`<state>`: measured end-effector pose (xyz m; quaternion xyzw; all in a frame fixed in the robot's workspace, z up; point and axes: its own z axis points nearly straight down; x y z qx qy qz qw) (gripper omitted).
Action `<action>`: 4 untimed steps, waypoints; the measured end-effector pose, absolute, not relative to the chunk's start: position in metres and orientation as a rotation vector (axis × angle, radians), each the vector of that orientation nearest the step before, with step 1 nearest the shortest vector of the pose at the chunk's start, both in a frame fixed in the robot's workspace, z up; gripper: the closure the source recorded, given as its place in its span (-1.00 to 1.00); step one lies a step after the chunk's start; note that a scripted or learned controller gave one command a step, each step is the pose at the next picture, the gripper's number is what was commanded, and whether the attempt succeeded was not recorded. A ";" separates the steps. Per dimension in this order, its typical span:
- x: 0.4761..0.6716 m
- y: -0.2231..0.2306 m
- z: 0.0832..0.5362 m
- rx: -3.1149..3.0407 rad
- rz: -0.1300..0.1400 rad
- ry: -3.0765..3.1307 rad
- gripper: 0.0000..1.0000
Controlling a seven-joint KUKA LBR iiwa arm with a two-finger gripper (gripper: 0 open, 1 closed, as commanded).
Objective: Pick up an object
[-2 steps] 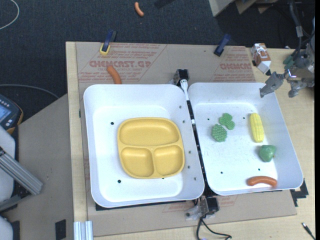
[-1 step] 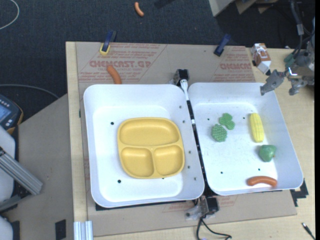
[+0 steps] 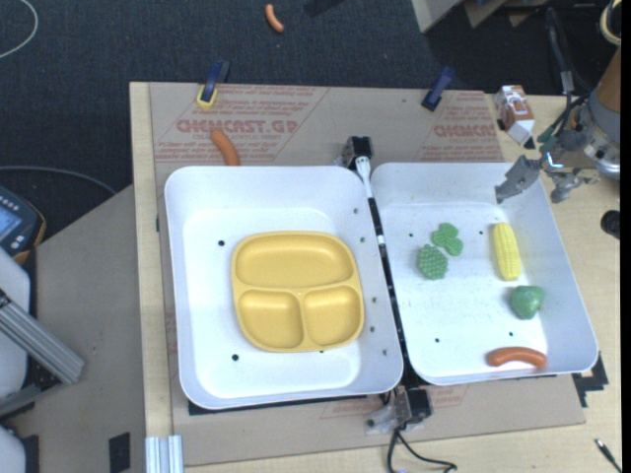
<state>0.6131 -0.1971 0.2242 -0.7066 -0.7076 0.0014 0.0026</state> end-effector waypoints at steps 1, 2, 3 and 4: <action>0.615 -0.191 0.162 -2.213 0.006 -2.219 -1.00; 0.620 -0.195 0.115 -2.217 0.005 -2.218 -1.00; 0.620 -0.195 0.084 -2.221 0.001 -2.221 -1.00; 0.622 -0.195 0.097 -2.224 -0.002 -2.225 1.00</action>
